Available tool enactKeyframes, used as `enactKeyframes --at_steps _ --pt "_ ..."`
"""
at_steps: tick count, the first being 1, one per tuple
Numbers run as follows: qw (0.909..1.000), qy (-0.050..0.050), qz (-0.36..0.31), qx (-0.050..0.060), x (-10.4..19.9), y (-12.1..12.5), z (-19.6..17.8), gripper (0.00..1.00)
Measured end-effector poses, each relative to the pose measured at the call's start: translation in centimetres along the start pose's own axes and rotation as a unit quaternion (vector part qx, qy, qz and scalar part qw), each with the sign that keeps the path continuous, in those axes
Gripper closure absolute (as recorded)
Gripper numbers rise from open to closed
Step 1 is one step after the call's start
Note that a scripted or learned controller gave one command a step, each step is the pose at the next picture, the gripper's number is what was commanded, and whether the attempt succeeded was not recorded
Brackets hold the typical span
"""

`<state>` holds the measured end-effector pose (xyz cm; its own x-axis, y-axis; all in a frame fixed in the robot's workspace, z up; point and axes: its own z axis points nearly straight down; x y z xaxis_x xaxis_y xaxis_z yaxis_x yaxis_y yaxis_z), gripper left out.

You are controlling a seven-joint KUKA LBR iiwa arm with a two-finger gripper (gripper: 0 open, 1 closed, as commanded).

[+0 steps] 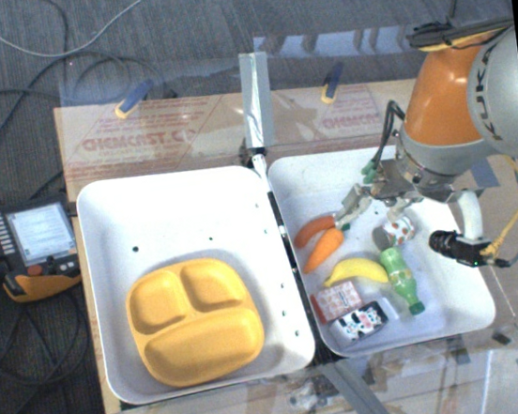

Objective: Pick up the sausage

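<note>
The sausage (313, 230), a short reddish-orange piece, lies at the left side of the right bin (463, 316), close to the divider. My gripper (357, 194) hangs just right of it and a little farther back, open, with nothing between its fingers. The lower fingertip (345, 216) is close to the sausage's right end; whether it touches is unclear. The grey arm with its orange band reaches in from the upper right.
An orange carrot (324, 250) lies right beside the sausage in front. A banana (357, 271), green bottle (401, 280), red packet (336, 301), black-and-white pack (362, 320) and small spotted object (397, 228) crowd the bin. The left bin (108, 212) holds a yellow divided tray (196, 316).
</note>
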<state>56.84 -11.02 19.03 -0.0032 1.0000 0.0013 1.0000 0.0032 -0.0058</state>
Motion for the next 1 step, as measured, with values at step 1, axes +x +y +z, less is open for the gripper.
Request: enactKeyframes --at_steps 1 --pt "0.9985 -0.001 -0.052 -0.015 0.19 5.38 8.28 0.0"
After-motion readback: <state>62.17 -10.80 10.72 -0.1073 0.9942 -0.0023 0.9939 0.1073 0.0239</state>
